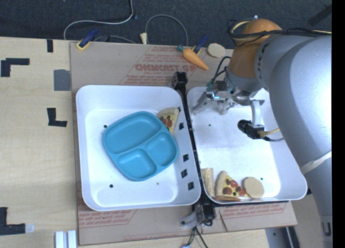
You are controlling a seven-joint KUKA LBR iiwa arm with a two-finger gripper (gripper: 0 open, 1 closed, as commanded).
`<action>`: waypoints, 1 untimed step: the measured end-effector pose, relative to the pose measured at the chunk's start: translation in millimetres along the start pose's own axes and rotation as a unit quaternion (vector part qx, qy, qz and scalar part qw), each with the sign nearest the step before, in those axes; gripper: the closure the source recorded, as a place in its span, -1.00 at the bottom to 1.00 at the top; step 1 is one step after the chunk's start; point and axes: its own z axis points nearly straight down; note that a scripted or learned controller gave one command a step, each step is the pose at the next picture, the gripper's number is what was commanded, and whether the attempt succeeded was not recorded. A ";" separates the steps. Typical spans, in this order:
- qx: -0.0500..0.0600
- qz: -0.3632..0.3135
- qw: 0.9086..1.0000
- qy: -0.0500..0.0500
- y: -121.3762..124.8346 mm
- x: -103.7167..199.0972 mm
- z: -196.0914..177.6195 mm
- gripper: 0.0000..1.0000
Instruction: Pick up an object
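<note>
The gripper (215, 100) hangs over the far end of the right bin (280, 171), near the wall between the bins. I cannot tell how it is set, and nothing shows in it. A pizza slice (230, 186) and a round cookie (253, 187) lie at the near edge. The white floor between is bare. The left bin (86, 133) has a blue tray (140, 145).

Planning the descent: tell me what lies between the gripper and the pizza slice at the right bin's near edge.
Nothing visible: bare white floor of the right bin separates the gripper from the pizza slice.
</note>
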 end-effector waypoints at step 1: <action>-0.002 0.001 1.000 0.003 0.9 -14.1 -0.1 -1.00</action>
